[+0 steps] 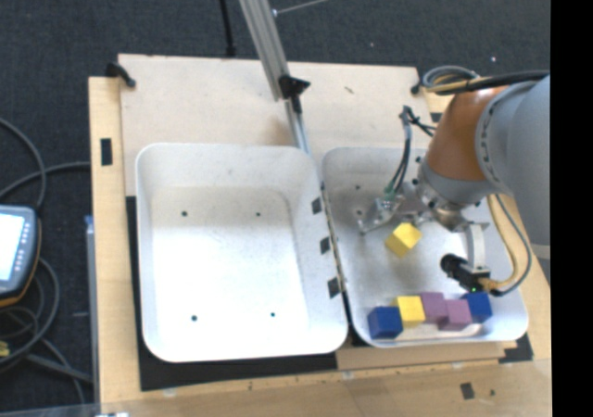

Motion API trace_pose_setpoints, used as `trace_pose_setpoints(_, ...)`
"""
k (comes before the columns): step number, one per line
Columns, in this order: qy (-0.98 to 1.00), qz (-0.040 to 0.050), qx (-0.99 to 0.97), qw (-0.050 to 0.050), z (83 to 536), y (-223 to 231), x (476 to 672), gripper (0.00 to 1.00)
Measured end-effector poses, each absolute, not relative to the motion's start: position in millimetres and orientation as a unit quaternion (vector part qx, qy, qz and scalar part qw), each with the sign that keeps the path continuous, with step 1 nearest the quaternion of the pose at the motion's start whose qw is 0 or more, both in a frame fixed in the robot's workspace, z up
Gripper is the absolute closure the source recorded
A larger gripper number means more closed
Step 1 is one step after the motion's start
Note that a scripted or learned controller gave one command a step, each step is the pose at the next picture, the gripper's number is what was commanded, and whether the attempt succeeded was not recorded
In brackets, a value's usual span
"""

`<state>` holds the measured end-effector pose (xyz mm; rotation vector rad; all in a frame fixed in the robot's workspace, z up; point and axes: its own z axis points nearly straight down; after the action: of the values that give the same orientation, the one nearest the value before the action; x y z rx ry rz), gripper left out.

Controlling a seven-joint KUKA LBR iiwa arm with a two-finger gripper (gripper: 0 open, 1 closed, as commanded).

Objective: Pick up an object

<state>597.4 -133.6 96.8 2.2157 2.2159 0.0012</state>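
Across the bench from left to right, the left bin comes first, then the right bin, where the gripper sits low with a yellow block just at its tip. Whether the block is between the fingers I cannot tell, as the wrist hides them. A sound pick, I judge, needs the block centred before lifting straight up, clear of the blue block, second yellow block, purple block and far blue block along the near wall.
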Motion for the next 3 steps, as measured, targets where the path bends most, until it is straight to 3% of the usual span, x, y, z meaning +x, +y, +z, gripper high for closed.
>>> trace_pose_setpoints(1,0.707,-0.0002,0.708,0.001,98,-138,562.3,0.00)
trace_pose_setpoints(2,0.709,0.0024,0.705,0.002,141,-90,569.6,0.00)
trace_pose_setpoints(3,0.707,0.0001,0.708,0.002,97,-99,568.2,0.00)
